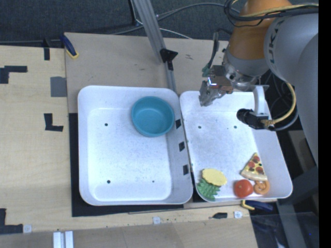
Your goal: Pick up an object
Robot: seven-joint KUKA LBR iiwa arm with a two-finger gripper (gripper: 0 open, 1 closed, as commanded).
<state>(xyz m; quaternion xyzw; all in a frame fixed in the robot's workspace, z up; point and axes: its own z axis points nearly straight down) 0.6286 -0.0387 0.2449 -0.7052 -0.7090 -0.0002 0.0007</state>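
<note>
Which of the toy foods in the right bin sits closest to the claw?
The pizza slice, against the bin's right wall; the yellow corn, tomato and green piece lie farther from the claw.

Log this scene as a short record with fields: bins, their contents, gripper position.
left bin: blue bowl near its far right corner
right bin: yellow and green toy food, red tomato, pizza slice, all along the near edge
gripper: above the far left part of the right bin, apart from the toys
held object: none seen between the fingers
</note>
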